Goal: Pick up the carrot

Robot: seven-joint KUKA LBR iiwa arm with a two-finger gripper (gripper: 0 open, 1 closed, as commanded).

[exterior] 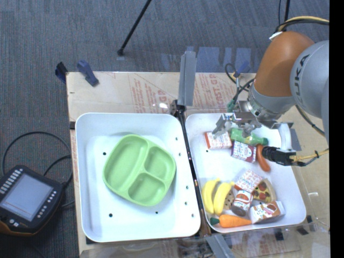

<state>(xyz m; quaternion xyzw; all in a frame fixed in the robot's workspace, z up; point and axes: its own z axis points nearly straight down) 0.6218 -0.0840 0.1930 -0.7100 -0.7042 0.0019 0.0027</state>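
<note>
The carrot (234, 221), orange with a green top, lies along the front edge of the right bin (290, 184), just in front of the bananas (216, 196). My gripper (232, 127) hangs over the back part of that bin, far from the carrot, above a red-and-white packet (217, 140) and a green item (249, 137). Its fingers (221, 126) stand apart and open, with nothing between them.
The right bin also holds a second red packet (243, 151), an orange sausage (263, 158), a pizza slice (263, 190) and small boxes (246, 181). A green divided plate (140, 170) sits in the left bin (91, 144). A pendant (24, 198) lies at the far left.
</note>
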